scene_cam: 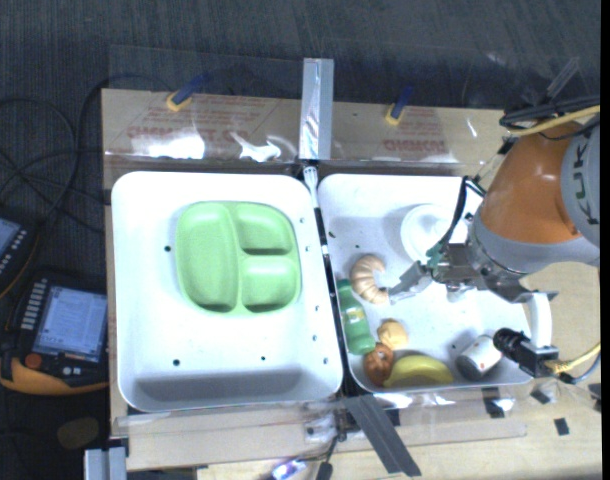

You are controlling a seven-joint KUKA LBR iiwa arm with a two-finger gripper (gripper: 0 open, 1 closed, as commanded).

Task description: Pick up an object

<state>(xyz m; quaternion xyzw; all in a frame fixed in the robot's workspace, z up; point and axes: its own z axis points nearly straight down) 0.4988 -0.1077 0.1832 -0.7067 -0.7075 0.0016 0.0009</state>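
Gripper [403, 286] low in the right bin [385, 193], fingers too indistinct to tell. Croissant [367, 277] touching its tip on the far side from the arm; bottle [354, 320], banana [421, 370] nearby. Green tray [237, 256] well beyond, in the left bin [145, 268].

Arm [545, 203]: cut off at right edge, covers right bin's [330, 268] far corner. Gripper [410, 280]: fingertips blurred against croissant [368, 276]; grip unclear. Beyond arm, white round item [423, 228] partly hidden. Below gripper, small tan piece [391, 331] unidentifiable.
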